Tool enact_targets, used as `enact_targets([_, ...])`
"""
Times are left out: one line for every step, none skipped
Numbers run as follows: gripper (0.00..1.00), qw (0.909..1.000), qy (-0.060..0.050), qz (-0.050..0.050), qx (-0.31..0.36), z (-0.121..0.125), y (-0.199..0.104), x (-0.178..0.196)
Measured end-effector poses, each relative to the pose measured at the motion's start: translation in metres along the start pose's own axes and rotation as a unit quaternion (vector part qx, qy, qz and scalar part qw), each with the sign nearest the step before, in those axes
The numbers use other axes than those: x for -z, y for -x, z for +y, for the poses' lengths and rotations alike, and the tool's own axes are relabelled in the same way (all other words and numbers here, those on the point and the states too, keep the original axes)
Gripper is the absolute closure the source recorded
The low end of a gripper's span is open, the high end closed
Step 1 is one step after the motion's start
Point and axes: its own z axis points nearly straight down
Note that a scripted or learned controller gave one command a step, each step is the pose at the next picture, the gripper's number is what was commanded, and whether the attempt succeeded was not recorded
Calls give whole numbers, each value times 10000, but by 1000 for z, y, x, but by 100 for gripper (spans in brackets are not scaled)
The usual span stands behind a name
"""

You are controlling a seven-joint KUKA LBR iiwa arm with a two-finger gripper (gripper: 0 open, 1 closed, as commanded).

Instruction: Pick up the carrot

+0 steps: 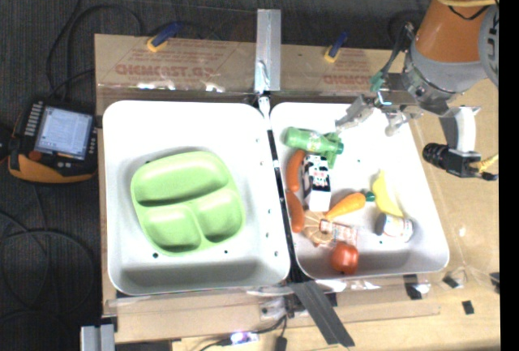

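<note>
A robotics lab is showing here: two shallow white plastic bins (pixel 186 276) are sitting on a taped brown cardboard-covered bench (pixel 203 66), cables are trailing over dark carpet, and a handheld orange-edged control pendant (pixel 55 139) is lying far left.

Grey arm with orange band enters from the upper right, wrist angled down and leftward, gripper (pixel 371 116) suspended with its two fingers (pixel 353 115) spread apart, nothing between them.
</note>
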Motion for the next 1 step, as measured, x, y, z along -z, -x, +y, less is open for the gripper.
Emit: enact_targets([0,9992,-7,4,390,-48,17,-115])
